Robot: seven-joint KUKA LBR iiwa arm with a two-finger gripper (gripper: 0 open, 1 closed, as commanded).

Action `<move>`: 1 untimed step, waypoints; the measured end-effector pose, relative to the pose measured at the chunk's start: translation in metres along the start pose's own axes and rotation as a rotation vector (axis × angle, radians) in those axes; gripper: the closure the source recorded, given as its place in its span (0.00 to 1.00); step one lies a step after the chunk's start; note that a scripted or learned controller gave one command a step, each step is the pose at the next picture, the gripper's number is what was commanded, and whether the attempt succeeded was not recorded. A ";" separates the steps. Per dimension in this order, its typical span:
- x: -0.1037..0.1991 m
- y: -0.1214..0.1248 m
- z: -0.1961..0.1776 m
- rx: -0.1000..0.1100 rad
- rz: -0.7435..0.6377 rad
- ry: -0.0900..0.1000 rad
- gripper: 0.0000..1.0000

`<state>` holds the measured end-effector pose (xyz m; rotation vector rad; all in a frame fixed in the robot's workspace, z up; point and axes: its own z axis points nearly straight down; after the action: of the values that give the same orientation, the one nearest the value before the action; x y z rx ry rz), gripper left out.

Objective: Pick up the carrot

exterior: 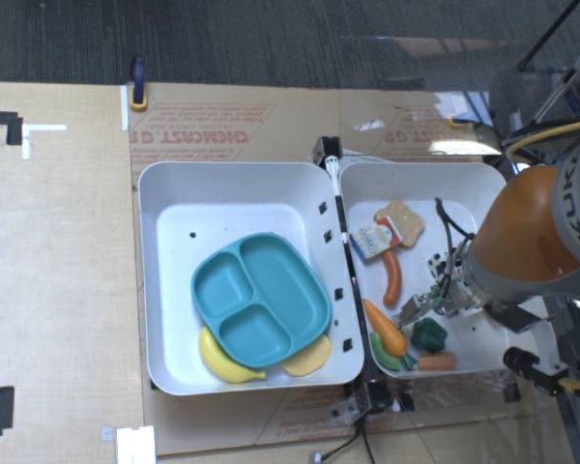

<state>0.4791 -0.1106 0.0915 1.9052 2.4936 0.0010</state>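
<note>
The carrot point(384, 328) is orange with a green top. It lies at a slant near the front left corner of the right bin point(483, 176). My gripper point(428, 301) hangs low over the middle of that bin, just right of the carrot and slightly behind it. I see nothing held in it. The grey and orange wrist hides the bin's right part.
In the right bin lie a toast slice point(404, 221), a blue packet point(371, 241), a red sausage point(393, 276), a dark green vegetable point(428, 334) and a small orange piece point(437, 362). The left bin point(164, 259) holds a teal divided plate point(261, 300), a banana point(224, 360) and a yellow slice point(309, 360).
</note>
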 end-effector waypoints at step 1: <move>0.010 0.003 0.001 0.004 0.496 0.001 0.00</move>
<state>0.4790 -0.1001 0.0908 2.4615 1.9521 -0.0013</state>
